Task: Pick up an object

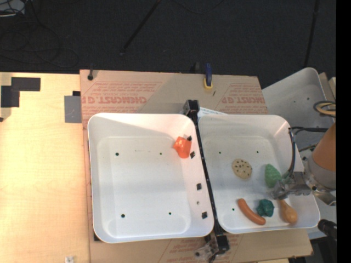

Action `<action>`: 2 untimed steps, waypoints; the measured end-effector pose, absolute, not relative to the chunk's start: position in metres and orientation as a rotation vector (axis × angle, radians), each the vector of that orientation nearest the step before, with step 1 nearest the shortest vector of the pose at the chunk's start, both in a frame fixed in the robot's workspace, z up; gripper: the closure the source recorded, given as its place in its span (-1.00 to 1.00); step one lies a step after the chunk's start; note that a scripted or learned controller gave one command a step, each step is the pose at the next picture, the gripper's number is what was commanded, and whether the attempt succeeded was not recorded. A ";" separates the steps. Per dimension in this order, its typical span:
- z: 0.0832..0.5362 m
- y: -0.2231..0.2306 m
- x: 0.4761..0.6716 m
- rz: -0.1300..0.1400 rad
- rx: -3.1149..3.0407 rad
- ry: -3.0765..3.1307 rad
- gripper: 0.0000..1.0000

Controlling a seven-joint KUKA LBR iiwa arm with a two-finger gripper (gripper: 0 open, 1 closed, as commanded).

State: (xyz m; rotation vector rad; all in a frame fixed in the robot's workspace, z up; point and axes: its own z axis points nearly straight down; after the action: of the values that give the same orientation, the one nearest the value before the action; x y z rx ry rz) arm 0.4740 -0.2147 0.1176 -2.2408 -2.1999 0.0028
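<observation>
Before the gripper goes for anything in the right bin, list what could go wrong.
1. The gripper sits in a tight cluster: light green piece, teal piece and tan pear-shaped piece. It may knock one or catch two.
2. The cluster lies near the right bin's near-right corner, so the wall could block a clean descent.
3. The orange sausage lies beside the teal piece and may roll away if bumped.

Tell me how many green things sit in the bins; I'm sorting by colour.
2, both in the right bin: a light green piece near the right wall beside the gripper, and a darker teal piece in front of it.
</observation>
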 end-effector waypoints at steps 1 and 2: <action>0.127 -0.216 0.474 0.003 -2.246 -2.194 1.00; 0.221 -0.215 0.477 -0.005 -2.225 -2.228 1.00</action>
State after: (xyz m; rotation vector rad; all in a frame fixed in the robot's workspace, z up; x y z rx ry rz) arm 0.4774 -0.2146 0.2211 -2.2252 -2.2282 -0.0046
